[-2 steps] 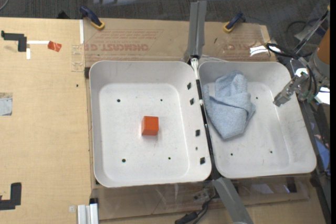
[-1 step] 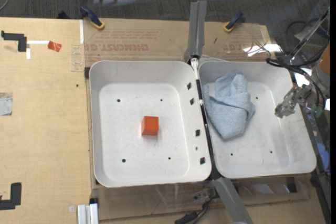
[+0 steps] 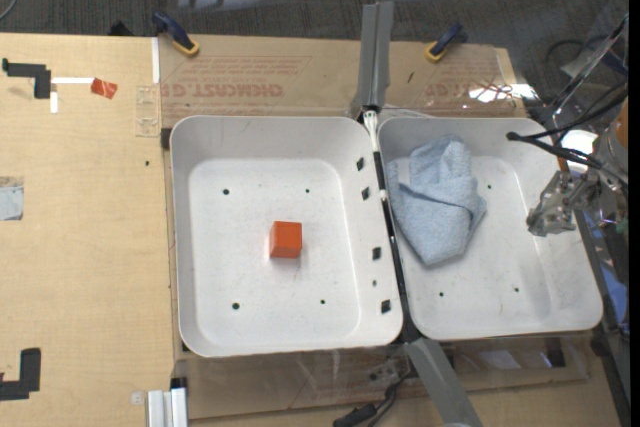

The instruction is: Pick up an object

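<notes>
On the far left, a tan board (image 3: 80,245) lies flat beside the bins, with a small red tag (image 3: 103,88) and a white strip near its upper edge and black brackets at its left side. Next to it sits the left white bin (image 3: 200,315), and an orange-red block (image 3: 286,240) rests on the bin's floor a little below its middle, standing alone and well apart from every wall. Behind both bins a sheet of brown cardboard (image 3: 260,80) is held down by two clamps with blue and yellow handles, and a grey upright bar (image 3: 376,55) rises at the seam between the bins. Right of the seam is the right white bin (image 3: 500,310); a crumpled light blue cloth (image 3: 435,200) lies in its left half, close to the dividing wall. Further right, the gripper (image 3: 552,211) hangs over the right side of that bin, well apart from the cloth and far from the block, with cables trailing behind it. Whether its grip is released or clenched cannot be told at this size; nothing is seen held in it.
</notes>
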`<state>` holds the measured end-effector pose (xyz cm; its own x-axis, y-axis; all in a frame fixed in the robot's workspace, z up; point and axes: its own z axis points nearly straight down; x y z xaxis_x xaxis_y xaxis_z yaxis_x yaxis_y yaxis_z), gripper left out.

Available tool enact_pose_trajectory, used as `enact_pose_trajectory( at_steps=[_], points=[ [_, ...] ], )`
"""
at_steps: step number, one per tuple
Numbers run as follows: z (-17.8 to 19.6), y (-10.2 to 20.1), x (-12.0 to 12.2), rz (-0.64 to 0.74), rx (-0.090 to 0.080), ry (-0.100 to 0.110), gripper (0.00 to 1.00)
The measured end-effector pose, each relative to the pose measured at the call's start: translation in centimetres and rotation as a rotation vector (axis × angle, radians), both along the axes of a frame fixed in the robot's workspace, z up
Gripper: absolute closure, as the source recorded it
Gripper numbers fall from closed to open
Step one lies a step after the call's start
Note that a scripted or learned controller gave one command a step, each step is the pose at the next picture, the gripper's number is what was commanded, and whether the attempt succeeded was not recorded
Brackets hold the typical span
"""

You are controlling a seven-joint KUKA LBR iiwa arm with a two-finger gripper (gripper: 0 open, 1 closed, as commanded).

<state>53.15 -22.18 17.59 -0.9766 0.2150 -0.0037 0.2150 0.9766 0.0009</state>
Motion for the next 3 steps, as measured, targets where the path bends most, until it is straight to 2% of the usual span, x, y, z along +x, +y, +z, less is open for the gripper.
enact_pose_trajectory(
  at_steps=[1,2,3],
  points=[
    [1.3,0.0,-0.9,0.473,-0.002,-0.002,1.0],
    [-0.6,0.1,1.3,0.68,-0.001,-0.002,1.0],
    [-0.6,0.1,3.6,1.063,-0.002,-0.002,1.0]
  ],
)
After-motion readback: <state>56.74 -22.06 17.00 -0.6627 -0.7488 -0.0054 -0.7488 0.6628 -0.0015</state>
